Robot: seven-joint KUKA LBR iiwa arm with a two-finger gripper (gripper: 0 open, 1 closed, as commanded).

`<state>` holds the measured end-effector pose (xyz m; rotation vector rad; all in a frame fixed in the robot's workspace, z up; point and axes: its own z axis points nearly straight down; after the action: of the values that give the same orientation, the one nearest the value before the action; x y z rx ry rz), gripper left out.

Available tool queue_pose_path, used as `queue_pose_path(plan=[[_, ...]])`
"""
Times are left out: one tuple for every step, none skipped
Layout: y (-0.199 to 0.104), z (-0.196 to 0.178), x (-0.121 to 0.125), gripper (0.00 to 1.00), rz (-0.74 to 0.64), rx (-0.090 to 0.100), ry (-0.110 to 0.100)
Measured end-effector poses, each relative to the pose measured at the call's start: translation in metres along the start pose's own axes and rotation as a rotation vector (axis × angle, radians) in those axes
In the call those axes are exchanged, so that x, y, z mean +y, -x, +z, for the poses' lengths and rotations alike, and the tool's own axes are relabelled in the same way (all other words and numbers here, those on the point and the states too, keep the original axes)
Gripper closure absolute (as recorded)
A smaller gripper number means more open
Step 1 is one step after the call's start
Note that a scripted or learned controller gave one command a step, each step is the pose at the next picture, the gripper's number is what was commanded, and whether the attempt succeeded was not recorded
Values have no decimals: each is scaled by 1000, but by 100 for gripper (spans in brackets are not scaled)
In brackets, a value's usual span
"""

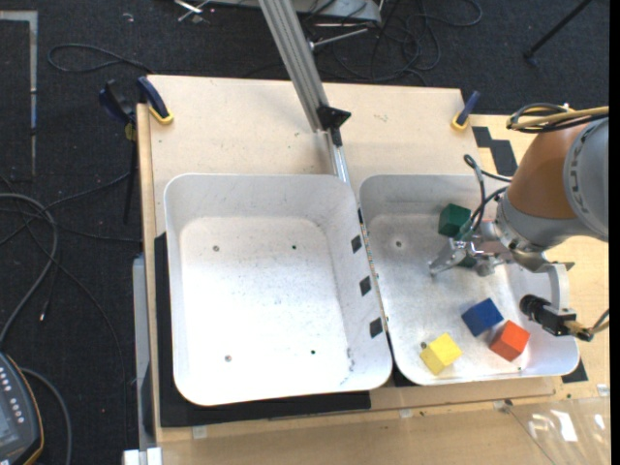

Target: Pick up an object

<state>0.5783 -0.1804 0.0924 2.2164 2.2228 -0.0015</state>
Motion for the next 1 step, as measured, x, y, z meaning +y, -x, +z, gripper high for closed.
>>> queue_pose_path(plan=[[0,0,76,0,5,12,-34]])
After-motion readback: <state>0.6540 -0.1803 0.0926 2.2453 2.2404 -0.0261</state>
